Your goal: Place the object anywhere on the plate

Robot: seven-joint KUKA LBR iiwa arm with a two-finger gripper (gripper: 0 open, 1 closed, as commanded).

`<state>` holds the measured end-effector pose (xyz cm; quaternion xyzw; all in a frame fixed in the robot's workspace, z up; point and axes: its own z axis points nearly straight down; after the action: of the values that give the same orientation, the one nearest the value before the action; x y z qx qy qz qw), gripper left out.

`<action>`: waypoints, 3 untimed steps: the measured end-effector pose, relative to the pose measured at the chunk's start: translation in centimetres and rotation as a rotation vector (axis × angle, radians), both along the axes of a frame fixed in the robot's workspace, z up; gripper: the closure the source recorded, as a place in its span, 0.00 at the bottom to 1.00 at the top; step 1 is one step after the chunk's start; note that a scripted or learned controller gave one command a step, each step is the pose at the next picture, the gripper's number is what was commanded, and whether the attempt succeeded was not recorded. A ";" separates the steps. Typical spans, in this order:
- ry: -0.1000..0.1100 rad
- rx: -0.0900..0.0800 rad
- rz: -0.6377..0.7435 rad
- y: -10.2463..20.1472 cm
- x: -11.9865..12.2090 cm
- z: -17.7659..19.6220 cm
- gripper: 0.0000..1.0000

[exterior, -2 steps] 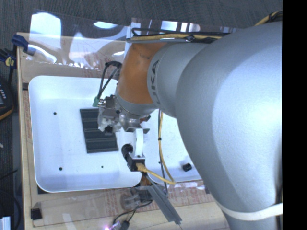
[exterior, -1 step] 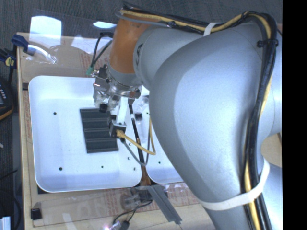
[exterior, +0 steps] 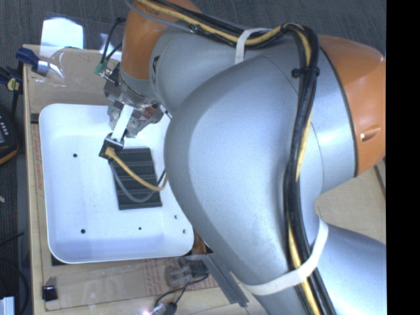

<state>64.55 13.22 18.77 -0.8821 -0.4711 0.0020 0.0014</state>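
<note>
A dark grey ribbed rectangular slab lies flat on the floor of the left white bin, right of the bin's middle. My gripper hangs over the bin's far right part, just above the slab's far end and apart from it. Something small and reddish-brown shows right beside the gripper; I cannot tell whether it is held. The grey arm with its orange band reaches in from the right and hides everything to the right of the slab.
The bin's near and left rims stand a little above the wooden bench. Clear plastic and a blue tool lie beyond the bin's far left corner. A small cable connector rests on the bench in front.
</note>
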 end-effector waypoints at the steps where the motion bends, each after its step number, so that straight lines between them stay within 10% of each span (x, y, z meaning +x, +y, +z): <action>1: 0.000 0.000 -0.146 4.8 1.0 4.6 1.00; 2: -0.002 0.000 -0.240 3.3 0.6 11.6 1.00; 3: 0.004 -0.002 -0.149 1.6 0.4 -3.9 1.00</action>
<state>64.95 14.85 14.86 -0.9148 -0.4040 0.0041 0.0018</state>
